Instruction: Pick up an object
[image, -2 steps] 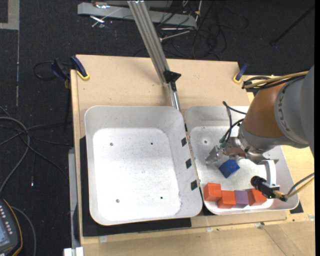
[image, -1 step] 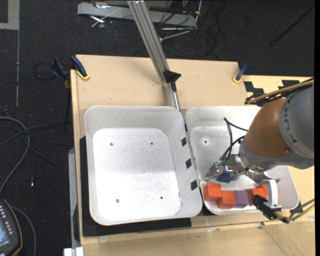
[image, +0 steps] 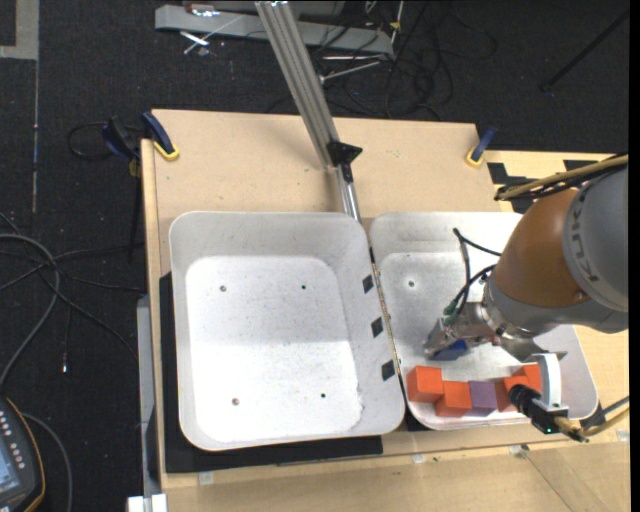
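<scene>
1. Two bins (image: 270, 330): white, speckled with fine dark dots.
2. Bench (image: 260, 170): pale tan.
3. Blocks, lower right of frame: orange (image: 428, 384), darker orange-red (image: 456, 398), purple (image: 483, 396).
4. Arm (image: 560, 265): grey with an orange-brown band.
5. Clamps at the bench corners (image: 160, 138): blue and yellow.
6. Floor (image: 70, 100): black.

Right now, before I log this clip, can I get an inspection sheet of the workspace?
Surface: wooden bench bearing two white bins; left bin, right bin.
Job's things: orange blocks and a purple block crowded at the right bin's near edge; a small blue piece by the hand.
Clutter: nothing seen.
Hand: hand low in the right bin; finger state hidden.
Cables: black cable along the arm; more on the floor.
Surroundings: dark carpet, metal pole, edge clamps.
</scene>
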